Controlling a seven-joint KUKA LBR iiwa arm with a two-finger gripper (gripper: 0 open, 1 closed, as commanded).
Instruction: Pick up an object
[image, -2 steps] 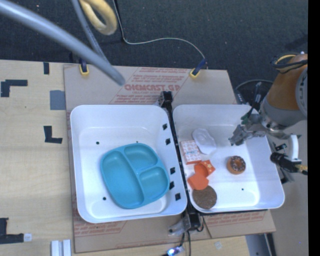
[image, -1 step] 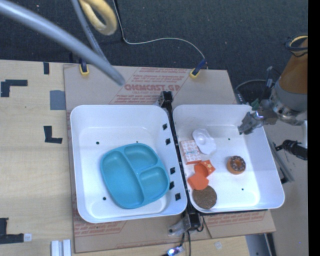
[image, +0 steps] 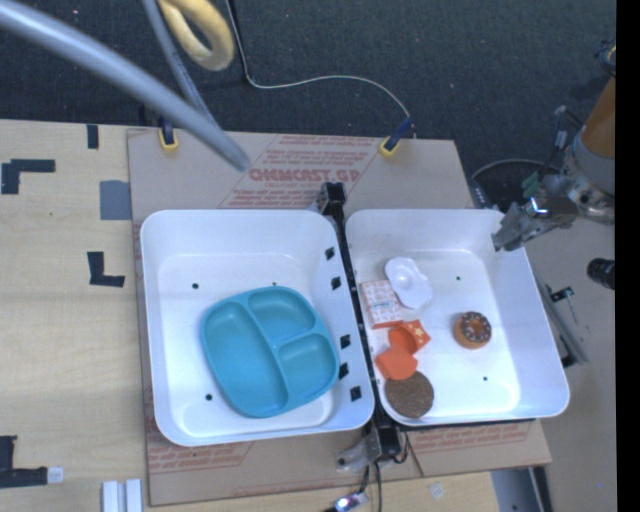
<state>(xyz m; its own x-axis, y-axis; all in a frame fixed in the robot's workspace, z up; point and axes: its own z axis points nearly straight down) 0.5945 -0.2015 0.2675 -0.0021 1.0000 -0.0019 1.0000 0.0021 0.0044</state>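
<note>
Objects cluster in the right bin (image: 520, 330), below-left of the end effector (image: 512, 228) at its upper right rim: one donut (image: 472, 329), one brown disc (image: 409, 394), one white piece (image: 407, 282), one printed packet (image: 379, 301), two orange pieces (image: 402, 348). One blue tray (image: 268, 349) fills the left bin (image: 165, 300).

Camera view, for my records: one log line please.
hand: over right bin's far corner | holding: nothing seen | donut: in bin
</note>
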